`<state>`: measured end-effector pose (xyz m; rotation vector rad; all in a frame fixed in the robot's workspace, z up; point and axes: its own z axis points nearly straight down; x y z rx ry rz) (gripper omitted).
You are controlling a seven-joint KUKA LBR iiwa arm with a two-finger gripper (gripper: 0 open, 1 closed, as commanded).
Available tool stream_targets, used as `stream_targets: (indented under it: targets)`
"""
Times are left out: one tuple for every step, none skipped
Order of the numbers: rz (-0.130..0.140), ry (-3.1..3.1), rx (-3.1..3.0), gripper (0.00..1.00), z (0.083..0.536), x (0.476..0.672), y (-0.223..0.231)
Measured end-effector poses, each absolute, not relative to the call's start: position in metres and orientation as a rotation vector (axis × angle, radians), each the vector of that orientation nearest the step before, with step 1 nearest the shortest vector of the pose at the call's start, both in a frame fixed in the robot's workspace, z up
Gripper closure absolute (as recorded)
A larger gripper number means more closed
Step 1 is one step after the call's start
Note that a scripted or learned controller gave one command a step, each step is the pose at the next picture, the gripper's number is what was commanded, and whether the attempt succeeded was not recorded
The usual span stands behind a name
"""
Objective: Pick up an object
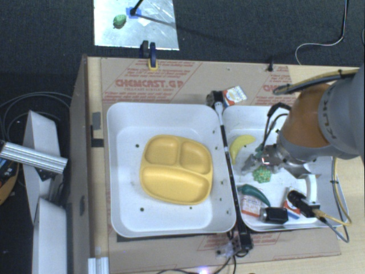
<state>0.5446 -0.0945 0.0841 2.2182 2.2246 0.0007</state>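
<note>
Here the gripper (255, 160) hung low in the right bin (251, 114), its fingers apparently spread and clasping nothing, with the green broccoli floret (262, 175) lying just below and right of the tips and the yellow banana (240, 145) just up-left, both within easy reach

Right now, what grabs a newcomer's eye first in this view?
The yellow divided plate stands out, sitting in the middle of the left bin. Next comes the arm's orange band, reaching in over the right bin, with the gripper down among the clutter beside a green broccoli-like piece and just below a yellow banana.
</note>
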Motion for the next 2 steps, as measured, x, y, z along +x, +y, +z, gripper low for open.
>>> stream_targets:
  targets:
    - [0.003, 2.224, 2.216, 1.00, 0.095, 0.546, -0.095]
    - [0.005, 2.225, 2.215, 1.00, 0.185, 0.561, -0.025]
